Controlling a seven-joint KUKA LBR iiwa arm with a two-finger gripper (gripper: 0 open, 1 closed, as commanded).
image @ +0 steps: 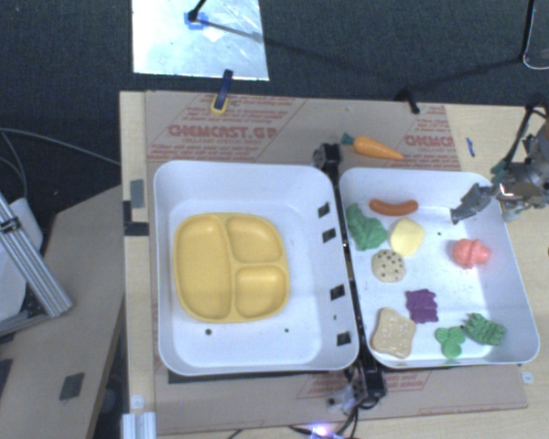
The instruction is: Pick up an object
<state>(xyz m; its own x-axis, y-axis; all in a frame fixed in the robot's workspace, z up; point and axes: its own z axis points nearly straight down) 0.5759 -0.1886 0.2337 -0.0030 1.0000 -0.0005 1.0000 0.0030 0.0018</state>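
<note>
So the grey two-finger gripper (468, 205) pokes in from the right over the right shallow white bin's (517, 309) far edge; jaw state unclear.

Grey metal wrist with dark grey fingers (465, 207), orange band above.

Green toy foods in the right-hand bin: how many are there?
3. One leafy green piece lies near the bin's left wall, and two green pieces lie side by side at the near right corner.
</note>
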